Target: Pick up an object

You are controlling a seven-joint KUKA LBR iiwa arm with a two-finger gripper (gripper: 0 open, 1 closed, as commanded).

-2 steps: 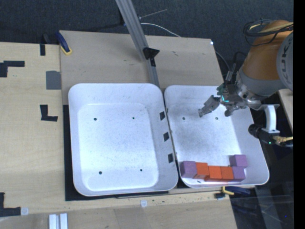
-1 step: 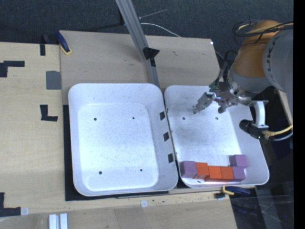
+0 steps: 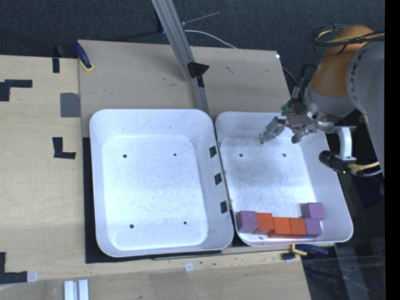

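Several purple and orange blocks lie in a row along the near edge of the right bin (image 3: 325, 186): a purple block (image 3: 247, 220) at the left, orange blocks (image 3: 282, 225) in the middle, and purple blocks (image 3: 312, 216) at the right. My gripper (image 3: 282, 134) hangs over the far part of the right bin, well away from the blocks. Its two fingers are spread apart with nothing between them.
The left bin (image 3: 100, 167) sits beside the right one, with black clips along the shared edge. A slanted metal pole (image 3: 178, 39) rises behind the bins. A blue-and-yellow clamp (image 3: 84, 56) lies at the far left corner of the board, another near the front edge (image 3: 306, 250).
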